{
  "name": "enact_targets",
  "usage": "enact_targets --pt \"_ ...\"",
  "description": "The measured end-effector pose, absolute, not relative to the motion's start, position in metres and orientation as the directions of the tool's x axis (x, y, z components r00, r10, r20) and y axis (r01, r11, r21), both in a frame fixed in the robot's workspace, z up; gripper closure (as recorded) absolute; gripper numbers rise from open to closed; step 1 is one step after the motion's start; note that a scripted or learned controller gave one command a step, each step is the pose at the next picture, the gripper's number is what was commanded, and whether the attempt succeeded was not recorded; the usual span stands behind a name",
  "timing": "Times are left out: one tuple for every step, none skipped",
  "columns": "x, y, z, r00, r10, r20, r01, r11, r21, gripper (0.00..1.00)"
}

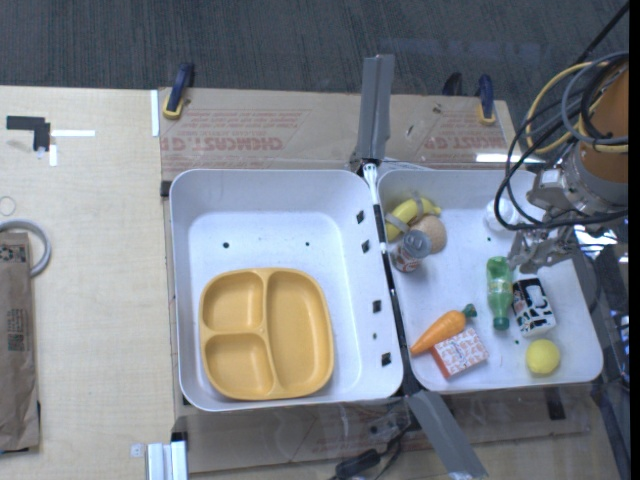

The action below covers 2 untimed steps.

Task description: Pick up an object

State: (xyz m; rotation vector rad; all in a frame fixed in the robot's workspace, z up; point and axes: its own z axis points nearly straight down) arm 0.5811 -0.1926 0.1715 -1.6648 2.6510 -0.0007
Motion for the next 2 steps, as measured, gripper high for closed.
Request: enact_targets --pt "0.66 -0.159 0.338 -0.346 -0.938 -0.005 -0.938 0.346 -0.005 1.0" --pt "0.66 -0.187 0.443 -0.505 -0.863 -0.005 -0.863 0.505 -0.004 1.0"
